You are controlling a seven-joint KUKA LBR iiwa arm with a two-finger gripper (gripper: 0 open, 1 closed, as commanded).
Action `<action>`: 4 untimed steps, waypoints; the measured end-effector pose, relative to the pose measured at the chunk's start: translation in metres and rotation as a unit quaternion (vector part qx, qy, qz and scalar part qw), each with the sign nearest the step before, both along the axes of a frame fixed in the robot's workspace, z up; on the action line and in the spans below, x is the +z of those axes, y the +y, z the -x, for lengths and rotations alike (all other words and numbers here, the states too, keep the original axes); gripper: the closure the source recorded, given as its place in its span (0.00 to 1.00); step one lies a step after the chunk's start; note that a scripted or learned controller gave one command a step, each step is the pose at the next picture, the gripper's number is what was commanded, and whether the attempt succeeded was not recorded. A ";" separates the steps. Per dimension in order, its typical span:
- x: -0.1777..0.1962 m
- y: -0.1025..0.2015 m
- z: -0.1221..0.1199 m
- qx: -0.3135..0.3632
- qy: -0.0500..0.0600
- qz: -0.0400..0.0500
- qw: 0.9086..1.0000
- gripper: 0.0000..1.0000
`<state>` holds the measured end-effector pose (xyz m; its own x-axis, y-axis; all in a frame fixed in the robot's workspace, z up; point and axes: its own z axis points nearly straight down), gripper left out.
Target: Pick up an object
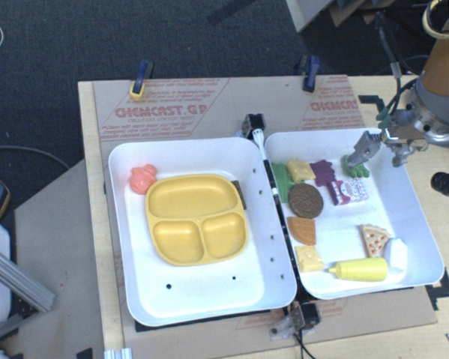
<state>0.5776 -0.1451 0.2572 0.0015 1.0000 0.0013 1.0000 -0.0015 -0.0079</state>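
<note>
Gripper (375, 150) over the upper right of the right bin (422, 225), its tip just above a small green item (358, 171); whether it is released or clenched, cannot tell; nothing seen grasped; right bin also holds a brown cookie (306, 200), purple piece (323, 174), pizza slice (375, 240), yellow mustard bottle (360, 269), cheese wedge (309, 258); left bin (132, 277) holds a yellow divided plate (196, 218) with a pink toy (142, 178) just beside its upper-left corner
</note>
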 end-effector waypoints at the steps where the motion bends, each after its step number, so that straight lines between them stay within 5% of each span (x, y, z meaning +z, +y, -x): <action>1: 0.004 0.000 -0.002 0.001 -0.004 0.001 1.000 0.00; 4: -0.164 0.011 -0.008 0.000 -0.005 0.000 1.000 0.00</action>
